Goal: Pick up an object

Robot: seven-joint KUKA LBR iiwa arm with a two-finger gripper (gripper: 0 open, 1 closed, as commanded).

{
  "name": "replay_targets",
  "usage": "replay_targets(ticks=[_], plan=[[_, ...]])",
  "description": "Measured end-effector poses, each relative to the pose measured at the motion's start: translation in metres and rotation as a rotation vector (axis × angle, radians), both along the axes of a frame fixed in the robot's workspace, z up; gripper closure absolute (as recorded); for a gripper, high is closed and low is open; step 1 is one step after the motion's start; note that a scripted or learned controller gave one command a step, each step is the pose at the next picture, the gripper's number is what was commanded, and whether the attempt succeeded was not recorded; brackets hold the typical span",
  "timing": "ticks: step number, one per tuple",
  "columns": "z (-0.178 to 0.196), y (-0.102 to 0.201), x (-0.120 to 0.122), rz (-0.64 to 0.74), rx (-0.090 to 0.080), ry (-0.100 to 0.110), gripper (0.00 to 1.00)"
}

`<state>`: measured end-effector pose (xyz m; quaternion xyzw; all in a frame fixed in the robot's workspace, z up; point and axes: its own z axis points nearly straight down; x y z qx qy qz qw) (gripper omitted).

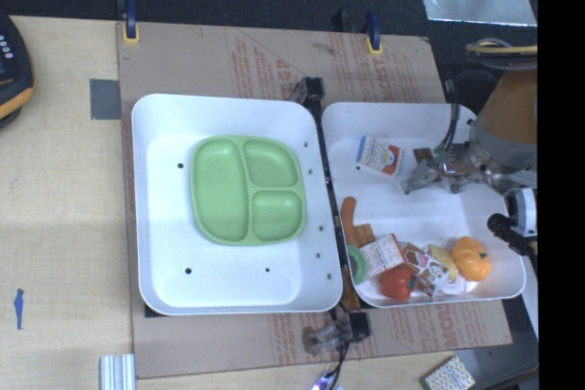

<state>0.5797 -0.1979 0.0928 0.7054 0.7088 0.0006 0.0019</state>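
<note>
My end effector (422,175) hovers in the right bin (402,116) – open or closed, I cannot tell. Nothing is lifted yet; the toy food pile (416,262) lies along the bin's near edge.

Your arm (512,119) reaches in from the right.
Its gripper (422,175) sits low, tilted leftward, wrist just behind it.

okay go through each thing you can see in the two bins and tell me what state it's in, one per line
Green three-compartment plastic plate: flat, upright, in the left white bin.
Small white carton with a red patch: lying flat, apart from the pile, in the right white bin.
Orange pumpkin-shaped toy: sitting by the right bin's front corner.
Red tomato-like toy: in the front pile, touching packets.
Gripper: low over the right bin, holding nothing visible.
</note>
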Motion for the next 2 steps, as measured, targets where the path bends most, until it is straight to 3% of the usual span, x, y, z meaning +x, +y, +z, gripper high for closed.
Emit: replay_targets(ticks=[1, 2], plan=[[0.001, -0.014, 0.079, 0.002, -0.001, -0.001, 0.0], [-0.001, 0.003, 0.048, -0.002, 0.002, 0.01, 0.0]])
